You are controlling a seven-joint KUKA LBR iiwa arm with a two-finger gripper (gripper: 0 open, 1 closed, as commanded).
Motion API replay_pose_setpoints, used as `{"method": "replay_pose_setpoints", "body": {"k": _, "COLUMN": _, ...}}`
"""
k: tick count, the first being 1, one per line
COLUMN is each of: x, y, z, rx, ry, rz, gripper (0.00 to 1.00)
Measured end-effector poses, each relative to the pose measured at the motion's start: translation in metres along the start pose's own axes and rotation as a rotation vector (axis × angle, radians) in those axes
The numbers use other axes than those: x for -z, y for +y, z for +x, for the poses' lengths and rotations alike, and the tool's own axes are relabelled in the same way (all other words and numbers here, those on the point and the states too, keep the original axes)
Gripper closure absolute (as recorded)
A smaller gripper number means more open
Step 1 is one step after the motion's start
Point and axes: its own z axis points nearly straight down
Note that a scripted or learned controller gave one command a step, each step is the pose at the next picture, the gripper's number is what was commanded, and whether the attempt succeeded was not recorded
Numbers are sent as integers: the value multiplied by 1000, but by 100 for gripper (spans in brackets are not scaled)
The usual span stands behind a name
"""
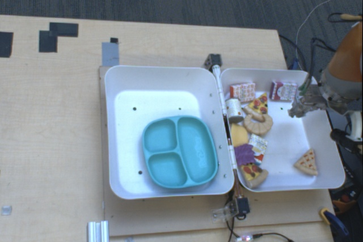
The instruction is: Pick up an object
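The right white bin holds several small toy foods. Two red-and-white cartons lie near its far wall. A tan cookie, a small can and a yellow piece crowd its left side, with a purple item and a pizza slice below them. A lone pizza wedge lies at the near right. My gripper hangs over the bin's far right part, just right of the second carton and apart from the toys.
The left white bin holds a teal divided plate. A ridge where the two bins meet runs between them. The grey arm with its orange band enters from the right edge. Cables lie on the floor at the far right.
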Motion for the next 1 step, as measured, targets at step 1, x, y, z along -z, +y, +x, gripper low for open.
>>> {"method": "replay_pose_setpoints", "body": {"k": 1, "x": -1, "y": 0, "z": 0, "rx": 0, "ry": 1, "rz": 1, "gripper": 0}}
